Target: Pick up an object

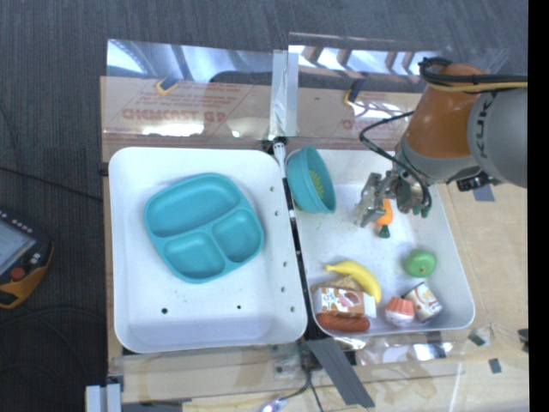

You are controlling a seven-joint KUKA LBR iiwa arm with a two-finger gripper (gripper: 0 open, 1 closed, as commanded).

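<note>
Tool (pixel 383 204) seen low in right bin (pixel 455 264), an orange carrot-like piece (pixel 385 216) apparently pinched between narrowed fingers; hold judged shallow, so piece may be dropped on lifting, near teal bowl (pixel 310 179).

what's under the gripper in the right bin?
An orange carrot-like item lies just under the gripper in the right bin. Its green end pokes out below; the gripper covers the rest, so a grasp can't be confirmed.

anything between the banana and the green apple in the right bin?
No. In the camera view, only bare white bin floor separates the banana and the green apple.
</note>
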